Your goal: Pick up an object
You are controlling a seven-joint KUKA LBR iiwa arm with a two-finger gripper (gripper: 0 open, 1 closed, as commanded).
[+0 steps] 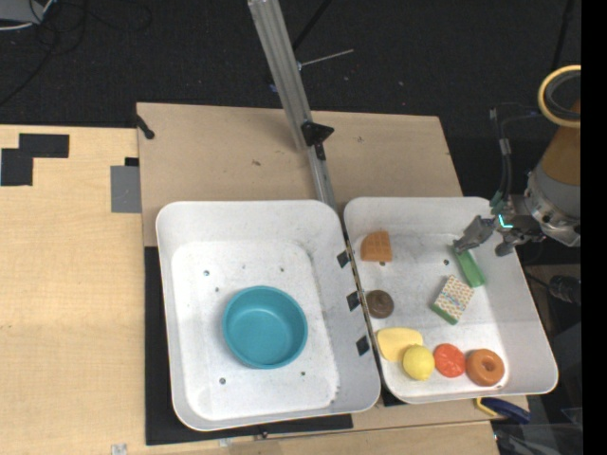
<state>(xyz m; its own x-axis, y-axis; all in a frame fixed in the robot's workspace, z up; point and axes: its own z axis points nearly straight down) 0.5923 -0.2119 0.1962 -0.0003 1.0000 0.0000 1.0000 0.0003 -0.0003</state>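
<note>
The right bin point(417, 218) holds several small items. A green block point(470, 268) lies by its right wall, with a patterned yellow-green block point(453, 299) just below it. An orange-brown piece point(377, 246) and a dark brown ring point(379, 303) lie near the left wall. Along the front are a yellow piece point(396, 339), a yellow lemon point(417, 362), a red tomato point(449, 360) and an orange donut point(486, 367). My gripper point(490, 240) hangs over the bin's right edge, open, with nothing between its fingers. Its left finger point(469, 238) is just above the green block's top end.
The left bin point(190, 226) holds a teal bowl point(266, 325). A slanted metal rail point(289, 83) runs down from the back to the gap between the bins. Black clips point(353, 297) sit on the divide between the bins. The arm's body point(560, 169) stands right of the bin.
</note>
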